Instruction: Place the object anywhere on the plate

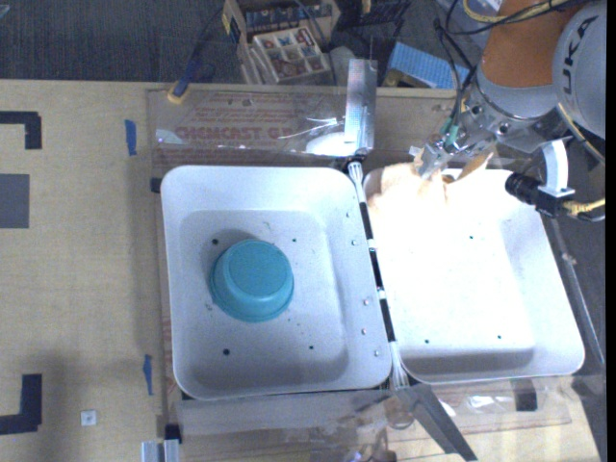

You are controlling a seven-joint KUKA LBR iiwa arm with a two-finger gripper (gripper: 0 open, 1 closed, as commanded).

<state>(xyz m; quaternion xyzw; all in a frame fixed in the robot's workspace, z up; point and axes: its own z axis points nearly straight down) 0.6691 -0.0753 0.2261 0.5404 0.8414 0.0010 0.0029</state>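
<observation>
A round blue plate [252,279] lies in the middle of the left bin [192,200]. My gripper [445,158] hangs low over the far edge of the right bin [481,354], near its far-left corner and well to the right of the plate. Small tan-orange patches [472,166] show right at the gripper's tip. Strong glare washes out that corner, so I cannot tell what they are or whether anything is held. A pale glowing patch [390,183] sits in the same corner.
A ridge with clips [373,258] divides the two bins. Behind them lie a clear plastic sheet [250,131] and an upright metal bracket [360,104]. Cables and a black fitting [539,189] hang off the arm at the right bin's far-right edge.
</observation>
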